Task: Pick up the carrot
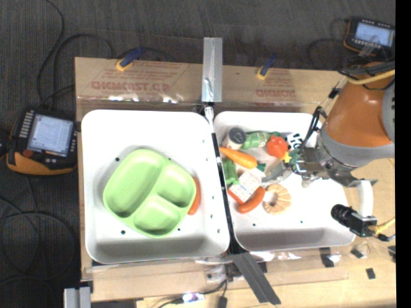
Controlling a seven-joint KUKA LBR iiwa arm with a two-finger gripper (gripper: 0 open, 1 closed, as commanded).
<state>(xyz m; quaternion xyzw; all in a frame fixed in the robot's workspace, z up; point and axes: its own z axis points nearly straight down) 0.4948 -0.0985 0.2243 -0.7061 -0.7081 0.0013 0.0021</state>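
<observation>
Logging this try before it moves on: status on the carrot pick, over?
Gripper low in right bin, nothing seen between its fingers. Carrot lying free beside it, near the divider. Green bottle, tomato and carton crowd it.

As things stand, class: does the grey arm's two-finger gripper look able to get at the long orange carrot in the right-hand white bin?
Probably yes. The long orange carrot lies on top at the left side of the right-hand white bin, nothing covering it. The gripper sits just beside it, though a green bottle and red tomato crowd close.
</observation>
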